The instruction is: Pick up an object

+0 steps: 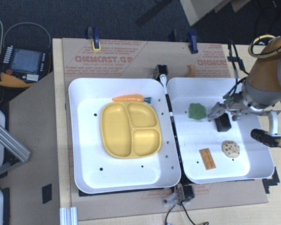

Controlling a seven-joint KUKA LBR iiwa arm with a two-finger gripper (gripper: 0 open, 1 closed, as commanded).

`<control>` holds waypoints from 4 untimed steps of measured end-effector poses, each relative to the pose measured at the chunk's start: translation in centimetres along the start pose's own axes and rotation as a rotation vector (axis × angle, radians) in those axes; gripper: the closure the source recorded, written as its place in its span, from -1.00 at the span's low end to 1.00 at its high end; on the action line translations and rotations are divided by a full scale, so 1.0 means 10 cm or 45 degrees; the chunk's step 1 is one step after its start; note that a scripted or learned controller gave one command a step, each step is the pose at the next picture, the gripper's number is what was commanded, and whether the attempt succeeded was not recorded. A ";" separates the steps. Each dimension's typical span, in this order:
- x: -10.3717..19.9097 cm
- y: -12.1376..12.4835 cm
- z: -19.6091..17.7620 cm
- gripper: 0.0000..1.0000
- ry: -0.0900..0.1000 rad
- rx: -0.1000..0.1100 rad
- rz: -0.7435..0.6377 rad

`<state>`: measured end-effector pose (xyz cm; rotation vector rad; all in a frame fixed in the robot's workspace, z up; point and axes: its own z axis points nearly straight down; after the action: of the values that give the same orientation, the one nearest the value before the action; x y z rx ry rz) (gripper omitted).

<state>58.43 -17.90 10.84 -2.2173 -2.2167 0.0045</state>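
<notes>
Two shallow white bins sit side by side on a cardboard-covered bench. The left bin (84,163) holds a yellow divided plate (130,128) at its centre, with an orange carrot (129,98) lying just beyond the plate's upper edge, close to it. The right bin (257,165) holds three loose things: a green leafy piece (196,111) in its upper left part, a brown rectangular cracker (207,158) toward its lower middle, and a round speckled cookie (231,148) to the right of the cracker, the two near each other but apart. The gripper (222,121) hangs over the upper middle of the right bin, to the right of the green leafy piece and above the cookie in the frame, with the arm's orange band at the right edge of the frame. Whether its dark tip touches the bin floor cannot be told, nor can its opening, and nothing is seen held in it. The green piece lies just beside the gripper on its left; the cracker and cookie lie lower in the frame, well apart from it. The bin floor between the three things is bare white, and the widest open stretch runs along the bin's lower edge. Two blue clamps (94,39) grip the bench's upper edge, and a handheld control pendant (23,62) rests at the upper left of the frame.
</notes>
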 end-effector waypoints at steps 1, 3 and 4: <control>-0.01 0.02 -0.14 1.00 -0.004 -0.010 0.001; 0.01 -0.03 -1.03 1.00 -0.006 -0.017 -0.002; 0.01 -0.02 -1.27 1.00 -0.006 -0.015 -0.001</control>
<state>58.32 -17.83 23.56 -2.2245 -2.2265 -0.0035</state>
